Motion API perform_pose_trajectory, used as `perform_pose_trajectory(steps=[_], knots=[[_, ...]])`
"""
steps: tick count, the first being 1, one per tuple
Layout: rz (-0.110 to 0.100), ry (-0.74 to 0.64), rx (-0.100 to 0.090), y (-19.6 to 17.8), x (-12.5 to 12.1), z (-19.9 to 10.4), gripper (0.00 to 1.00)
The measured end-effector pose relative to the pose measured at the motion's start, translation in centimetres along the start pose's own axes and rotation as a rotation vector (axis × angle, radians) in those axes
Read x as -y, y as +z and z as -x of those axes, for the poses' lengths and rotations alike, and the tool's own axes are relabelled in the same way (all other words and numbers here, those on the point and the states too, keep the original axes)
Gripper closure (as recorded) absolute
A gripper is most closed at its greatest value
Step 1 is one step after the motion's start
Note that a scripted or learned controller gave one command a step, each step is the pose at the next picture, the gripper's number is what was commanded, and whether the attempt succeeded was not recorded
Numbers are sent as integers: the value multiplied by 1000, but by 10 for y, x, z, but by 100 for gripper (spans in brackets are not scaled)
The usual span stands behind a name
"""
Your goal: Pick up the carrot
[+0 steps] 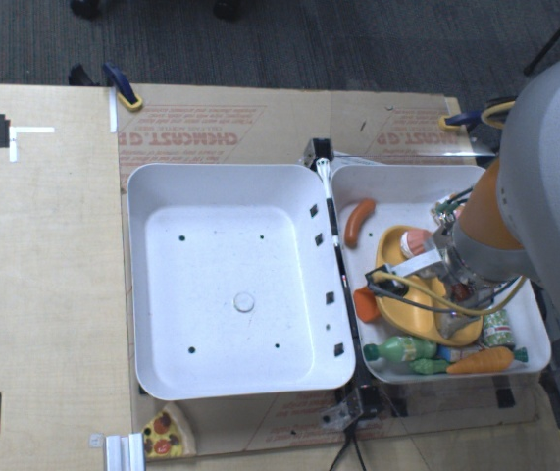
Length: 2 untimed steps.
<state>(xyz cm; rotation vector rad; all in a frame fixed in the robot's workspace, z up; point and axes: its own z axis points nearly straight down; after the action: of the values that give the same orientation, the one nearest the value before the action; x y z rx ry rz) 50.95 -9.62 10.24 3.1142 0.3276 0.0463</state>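
The big grey arm (544, 165) is covering much of the right bin (407, 177), so part of the yellow bowl (407, 307) under it is hiding. The jaws are lost in cables over the bowl (I cannot tell if they are open or closed). The carrot (481, 362) is lying at the bin's near edge, beside a green bottle (402, 349). A sausage (358, 222) is lying near the bin's left wall.
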Motion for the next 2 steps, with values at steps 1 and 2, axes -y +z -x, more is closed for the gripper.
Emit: perform_pose_trajectory(steps=[1,2], knots=[[14,-10,-29,-16,-3,-12,100],[8,-9,-21,-14,-1,-9,0]])
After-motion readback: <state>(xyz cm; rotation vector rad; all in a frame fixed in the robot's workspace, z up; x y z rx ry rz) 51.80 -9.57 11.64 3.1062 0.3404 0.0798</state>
